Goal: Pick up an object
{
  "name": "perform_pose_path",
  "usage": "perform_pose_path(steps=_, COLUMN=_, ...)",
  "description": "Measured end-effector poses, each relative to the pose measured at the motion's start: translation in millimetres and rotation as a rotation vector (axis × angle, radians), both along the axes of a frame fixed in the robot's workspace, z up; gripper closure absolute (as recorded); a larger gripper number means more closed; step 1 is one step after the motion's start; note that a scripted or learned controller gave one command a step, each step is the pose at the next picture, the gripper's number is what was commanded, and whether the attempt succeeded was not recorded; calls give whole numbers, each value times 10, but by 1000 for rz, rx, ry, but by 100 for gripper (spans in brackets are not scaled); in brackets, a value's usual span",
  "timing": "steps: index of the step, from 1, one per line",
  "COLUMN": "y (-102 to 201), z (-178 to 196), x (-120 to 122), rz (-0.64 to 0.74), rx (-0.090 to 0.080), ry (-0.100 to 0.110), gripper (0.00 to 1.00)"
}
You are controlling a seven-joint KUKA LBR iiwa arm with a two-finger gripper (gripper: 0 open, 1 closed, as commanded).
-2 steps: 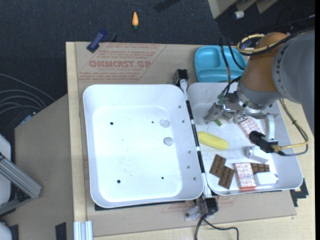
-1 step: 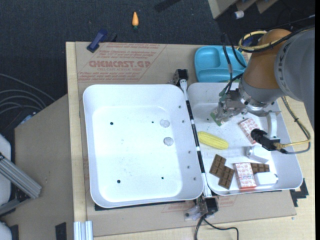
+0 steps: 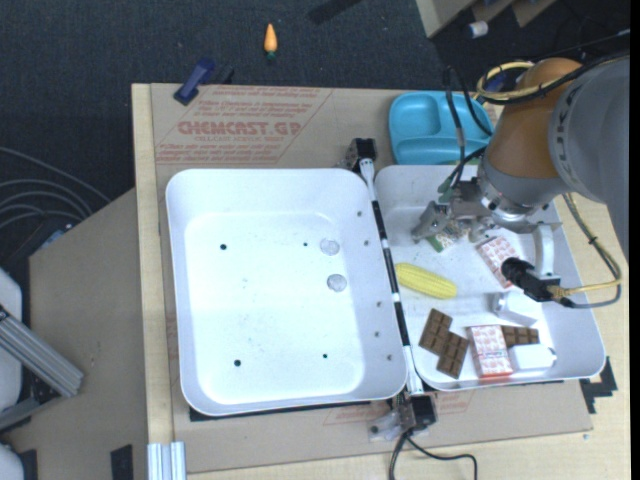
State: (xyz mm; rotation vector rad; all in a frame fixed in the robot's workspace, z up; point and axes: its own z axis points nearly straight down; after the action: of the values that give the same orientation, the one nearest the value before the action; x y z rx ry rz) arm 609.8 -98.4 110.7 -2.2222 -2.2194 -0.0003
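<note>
At the near wall of the right bin (image 3: pixel 585 340) a brown chocolate bar (image 3: pixel 443 341) lies at a slant. A red-and-white packet (image 3: pixel 490 352) is just beside it to the right, and a white block (image 3: pixel 532 358) lies past the packet.

A little farther in, close to the rail between the two bins, the yellow corn cob (image 3: pixel 426 281) lies flat on the bin floor. Its long axis runs nearly across the view, dipping slightly. One end points up-left at the dividing rail, and the other points down-right toward the middle of the bin. The cob is uncovered from above. The chocolate bar is near its right end but apart from it, and a second red-and-white packet (image 3: pixel 497 258) lies well off to its right.

Beyond the cob, the gripper (image 3: pixel 437 226) hangs low over the far part of the same bin, apart from the cob, with a small greenish scrap (image 3: pixel 437 238) right at its tip. Whether the gripper is open or closed cannot be told, nor whether it has hold of anything. The grey arm (image 3: pixel 600 118) with its orange band crosses the bin's far right corner.

The left bin (image 3: pixel 172 203) bears two small round silvery spots (image 3: pixel 333 265). Behind the right bin stands a blue dish (image 3: pixel 425 128). Farther still, a blue piece (image 3: pixel 193 81) lies at the corner of the printed board (image 3: pixel 240 118), and a small orange thing (image 3: pixel 270 38) lies on the dark floor.
</note>
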Motion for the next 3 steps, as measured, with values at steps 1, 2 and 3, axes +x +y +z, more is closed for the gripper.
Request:
perform_pose_path(steps=1, y=39, z=-216, x=325, rz=1, rx=-3, ry=-7, gripper=0)
perform_pose_path(steps=2, y=33, z=-100, x=340, rz=1, rx=-5, ry=-13, gripper=100)
perform_pose_path(steps=3, y=33, z=-103, x=337, rz=1, rx=-5, ry=-12, gripper=0)
